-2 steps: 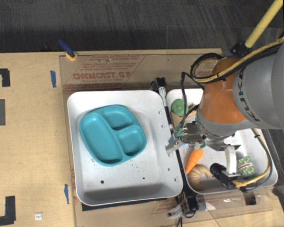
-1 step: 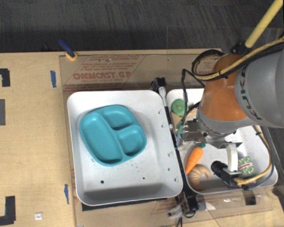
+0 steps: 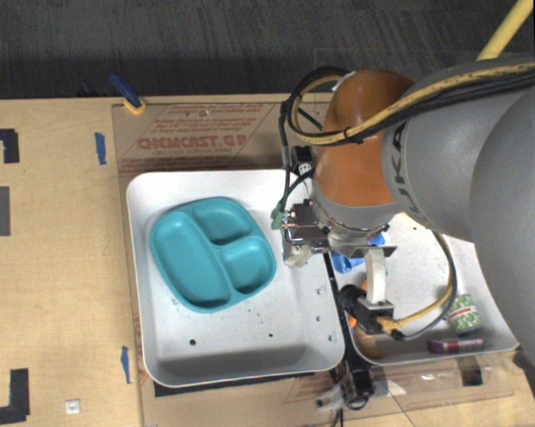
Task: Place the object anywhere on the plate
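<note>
A teal plate [image 3: 213,251] with three compartments lies in the left bin [image 3: 256,350], nothing on it. My gripper [image 3: 351,253] hangs under the orange wrist band, over the left edge of the right bin [image 3: 486,353], close to the divider between the bins. A small blue object [image 3: 344,263] peeks out just beneath it, with a bit of orange [image 3: 374,289] beside it. The arm hides whether the gripper touches either one.
At the right bin's front right lie a green and white patterned item [image 3: 463,314] and a dark maroon stick-like item [image 3: 455,343]. The arm covers most of that bin. Cardboard bench surface spreads to the left.
</note>
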You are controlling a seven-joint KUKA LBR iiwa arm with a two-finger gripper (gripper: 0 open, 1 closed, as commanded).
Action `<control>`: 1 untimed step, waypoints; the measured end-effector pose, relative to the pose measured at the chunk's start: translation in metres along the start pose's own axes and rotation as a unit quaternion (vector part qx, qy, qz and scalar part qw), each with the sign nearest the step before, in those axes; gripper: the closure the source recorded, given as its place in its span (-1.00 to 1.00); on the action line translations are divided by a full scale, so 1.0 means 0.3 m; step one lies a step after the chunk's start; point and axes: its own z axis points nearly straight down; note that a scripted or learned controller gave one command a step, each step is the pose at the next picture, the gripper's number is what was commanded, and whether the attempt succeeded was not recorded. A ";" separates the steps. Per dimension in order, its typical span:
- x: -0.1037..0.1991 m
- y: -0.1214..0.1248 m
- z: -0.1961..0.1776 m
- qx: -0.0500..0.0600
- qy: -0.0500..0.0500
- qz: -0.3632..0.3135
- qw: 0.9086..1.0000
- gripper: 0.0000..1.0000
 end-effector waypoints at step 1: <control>0.161 0.110 -0.002 0.001 -0.002 0.013 1.000 1.00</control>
